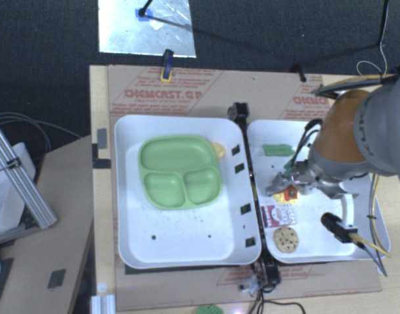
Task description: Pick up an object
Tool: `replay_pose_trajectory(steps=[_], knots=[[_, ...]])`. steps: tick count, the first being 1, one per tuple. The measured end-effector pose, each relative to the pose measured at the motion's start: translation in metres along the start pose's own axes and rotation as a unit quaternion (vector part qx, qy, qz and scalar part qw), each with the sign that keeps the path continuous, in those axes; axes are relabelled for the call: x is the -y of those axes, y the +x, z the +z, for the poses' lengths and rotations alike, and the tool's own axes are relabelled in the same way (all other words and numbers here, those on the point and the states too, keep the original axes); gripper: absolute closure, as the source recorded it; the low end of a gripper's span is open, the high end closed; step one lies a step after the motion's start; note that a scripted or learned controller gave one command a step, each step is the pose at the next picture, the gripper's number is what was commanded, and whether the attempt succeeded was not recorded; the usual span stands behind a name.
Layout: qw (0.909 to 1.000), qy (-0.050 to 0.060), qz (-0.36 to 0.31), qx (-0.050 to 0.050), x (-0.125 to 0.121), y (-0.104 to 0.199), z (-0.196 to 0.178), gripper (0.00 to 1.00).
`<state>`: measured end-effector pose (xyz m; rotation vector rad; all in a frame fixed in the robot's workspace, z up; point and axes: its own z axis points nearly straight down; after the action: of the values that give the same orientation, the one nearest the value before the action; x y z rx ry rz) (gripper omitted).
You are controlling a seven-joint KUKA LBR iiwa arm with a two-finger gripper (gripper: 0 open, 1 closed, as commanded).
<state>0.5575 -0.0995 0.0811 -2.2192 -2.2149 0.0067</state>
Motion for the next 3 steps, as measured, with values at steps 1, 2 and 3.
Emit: replay_pose_trajectory(steps=[1,2,3], knots=[[1.0000,-0.006,-0.001,0.001,-0.005,0.001,-0.016,1.00],[0.9999,-0.011,-0.007,0.000,-0.055,0.070,-0.110,1.00],[1.0000,-0.005,-0.003,0.001,-0.051,0.065,-0.104,0.00]])
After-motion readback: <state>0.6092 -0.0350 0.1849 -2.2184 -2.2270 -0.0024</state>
